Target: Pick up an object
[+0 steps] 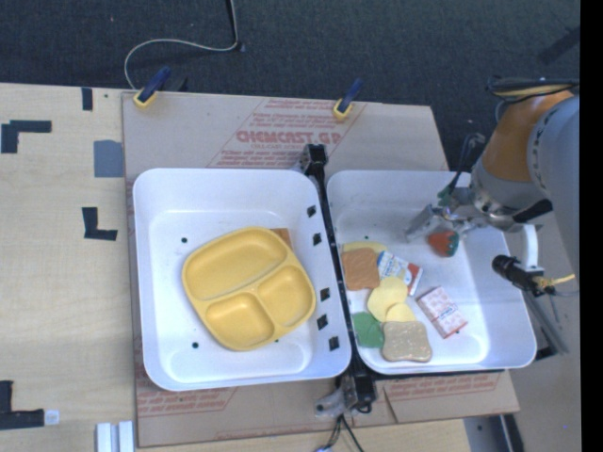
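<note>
Toast [407,342] heads the food heap in our right bin [490,351], while the claw [441,222], aperture indeterminate, hangs by a red piece [444,243].

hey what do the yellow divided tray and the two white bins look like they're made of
The yellow divided tray looks like moulded plastic with a matte to satin finish: one even colour, rounded compartment walls, soft highlights. The left bin and right bin look like thin, smooth white plastic: rounded corners and faint sheen suggest it, though coated metal can't be excluded.
</note>
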You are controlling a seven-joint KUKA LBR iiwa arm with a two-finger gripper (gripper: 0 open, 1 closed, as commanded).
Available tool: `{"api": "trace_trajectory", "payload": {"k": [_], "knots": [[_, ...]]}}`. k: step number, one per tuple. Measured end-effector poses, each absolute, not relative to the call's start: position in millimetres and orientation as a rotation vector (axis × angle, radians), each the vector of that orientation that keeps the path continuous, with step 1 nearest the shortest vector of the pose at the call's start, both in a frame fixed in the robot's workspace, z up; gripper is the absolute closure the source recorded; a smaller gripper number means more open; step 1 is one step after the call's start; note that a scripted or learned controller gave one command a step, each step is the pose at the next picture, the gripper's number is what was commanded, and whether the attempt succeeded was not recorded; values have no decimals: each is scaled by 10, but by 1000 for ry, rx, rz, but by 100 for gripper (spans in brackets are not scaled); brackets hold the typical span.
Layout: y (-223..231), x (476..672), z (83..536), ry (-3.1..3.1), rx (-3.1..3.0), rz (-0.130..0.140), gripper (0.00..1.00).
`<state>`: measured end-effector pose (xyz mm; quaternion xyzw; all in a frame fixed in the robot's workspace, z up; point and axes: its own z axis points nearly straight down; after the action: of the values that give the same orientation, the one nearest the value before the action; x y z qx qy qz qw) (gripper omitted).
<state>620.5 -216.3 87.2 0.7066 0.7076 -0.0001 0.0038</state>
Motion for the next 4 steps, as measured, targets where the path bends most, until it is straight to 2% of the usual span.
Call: {"api": "trace_trajectory", "payload": {"k": [1, 2, 3, 4], "knots": [[-2238, 6022, 931, 2222, 2221, -3, 0], [-1735, 6721, 853, 2227, 2210, 5, 0], [-2161, 6360, 871, 2217, 2219, 4, 0], [-1346, 6699, 853, 2230, 2211, 4, 0]]}}
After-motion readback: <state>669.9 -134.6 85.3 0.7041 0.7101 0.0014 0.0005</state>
